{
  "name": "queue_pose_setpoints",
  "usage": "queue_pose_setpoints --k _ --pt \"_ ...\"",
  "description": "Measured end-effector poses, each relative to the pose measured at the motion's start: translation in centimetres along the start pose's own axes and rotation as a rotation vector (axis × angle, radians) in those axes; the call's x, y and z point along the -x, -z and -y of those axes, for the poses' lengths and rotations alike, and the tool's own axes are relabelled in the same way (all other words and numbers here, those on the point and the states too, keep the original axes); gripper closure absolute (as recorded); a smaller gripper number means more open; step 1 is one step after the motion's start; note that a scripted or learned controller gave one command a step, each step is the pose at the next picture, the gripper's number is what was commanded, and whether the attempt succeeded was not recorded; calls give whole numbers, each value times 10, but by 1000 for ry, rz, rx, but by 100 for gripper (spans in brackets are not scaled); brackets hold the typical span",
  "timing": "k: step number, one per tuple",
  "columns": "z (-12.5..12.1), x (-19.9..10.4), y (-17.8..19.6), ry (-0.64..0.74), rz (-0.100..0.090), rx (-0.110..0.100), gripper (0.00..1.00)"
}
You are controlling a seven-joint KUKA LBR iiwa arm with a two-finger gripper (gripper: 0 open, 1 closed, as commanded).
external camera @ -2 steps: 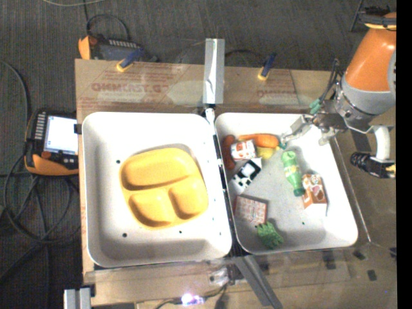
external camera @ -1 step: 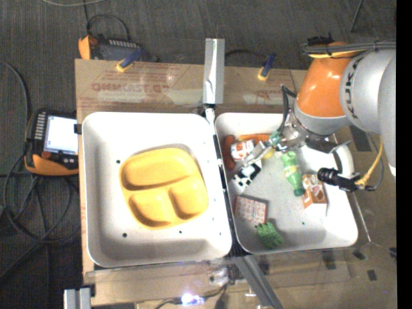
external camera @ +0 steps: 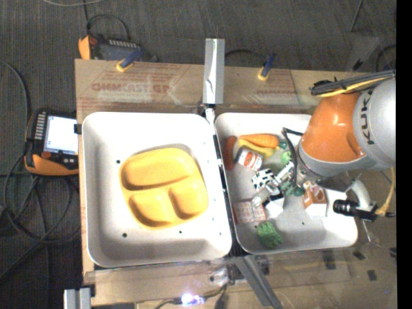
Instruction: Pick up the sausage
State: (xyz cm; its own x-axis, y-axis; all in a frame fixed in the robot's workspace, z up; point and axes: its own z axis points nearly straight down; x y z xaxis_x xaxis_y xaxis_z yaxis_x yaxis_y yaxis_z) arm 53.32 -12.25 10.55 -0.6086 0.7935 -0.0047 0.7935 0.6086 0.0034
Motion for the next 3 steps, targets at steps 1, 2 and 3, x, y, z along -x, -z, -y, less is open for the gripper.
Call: queue_pose_setpoints --k 1,2,3 --pt "21 -30 -12 -513 7 14 0" --pt "-2 12 2 -626 -3 -8 0" --pt "25 -45 -2 -675 2 1 0"
